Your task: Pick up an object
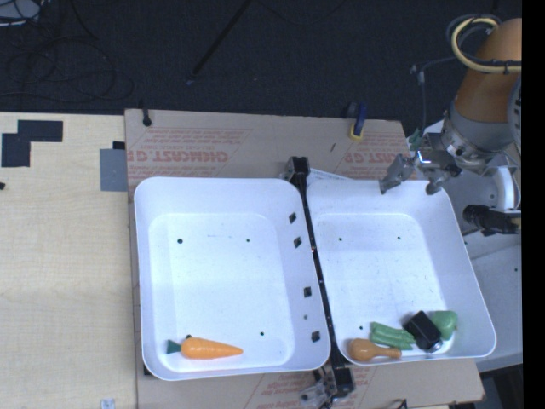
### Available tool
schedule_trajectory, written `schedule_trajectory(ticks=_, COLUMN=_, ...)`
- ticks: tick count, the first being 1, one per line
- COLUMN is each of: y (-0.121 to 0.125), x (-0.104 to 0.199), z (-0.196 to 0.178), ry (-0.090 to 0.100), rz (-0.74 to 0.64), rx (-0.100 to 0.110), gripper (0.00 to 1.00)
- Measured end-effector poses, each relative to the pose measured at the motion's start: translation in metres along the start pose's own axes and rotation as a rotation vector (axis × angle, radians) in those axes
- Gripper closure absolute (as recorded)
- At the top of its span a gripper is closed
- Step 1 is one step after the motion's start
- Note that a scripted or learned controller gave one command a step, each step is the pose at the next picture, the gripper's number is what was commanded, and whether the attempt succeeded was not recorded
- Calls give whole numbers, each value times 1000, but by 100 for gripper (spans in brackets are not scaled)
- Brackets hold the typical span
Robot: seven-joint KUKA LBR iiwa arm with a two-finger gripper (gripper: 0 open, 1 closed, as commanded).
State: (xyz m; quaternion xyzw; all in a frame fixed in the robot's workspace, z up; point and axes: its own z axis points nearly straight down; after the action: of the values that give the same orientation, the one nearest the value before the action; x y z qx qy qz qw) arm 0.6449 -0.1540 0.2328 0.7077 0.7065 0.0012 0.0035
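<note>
1. Right bin (477,309) as landmark: nothing lifted yet.
2. Gripper (416,177) above its far rim, fingers spread, gripping nothing.
3. Carrot (209,348) left of it, in the neighbouring bin.
4. Black block (423,330), green pods (393,336), tan gourd (373,351) huddled at its near edge (every pick still ahead).

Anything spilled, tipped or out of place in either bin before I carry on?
Nothing stands out. The orange plastic carrot lies flat in the left white bin. In the right white bin, the tan pear-shaped toy, green pod and black block crowd one near corner, all inside the rim.
</note>
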Motion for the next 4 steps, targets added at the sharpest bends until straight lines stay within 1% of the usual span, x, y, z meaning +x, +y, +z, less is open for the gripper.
schedule_trajectory(ticks=1, y=-4, x=19, z=153, ry=4, rz=-5, rx=13, gripper=0)
schedule_trajectory(ticks=2, y=-1, x=-64, z=75, ry=-2, rz=2, rx=2, gripper=0)
schedule_trajectory(ticks=3, y=1, x=20, z=2, ry=5, rz=-9, rx=0, gripper=0)
schedule_trajectory(ticks=4, y=-1, x=-38, z=-26, ry=0, rz=1, rx=5, gripper=0)
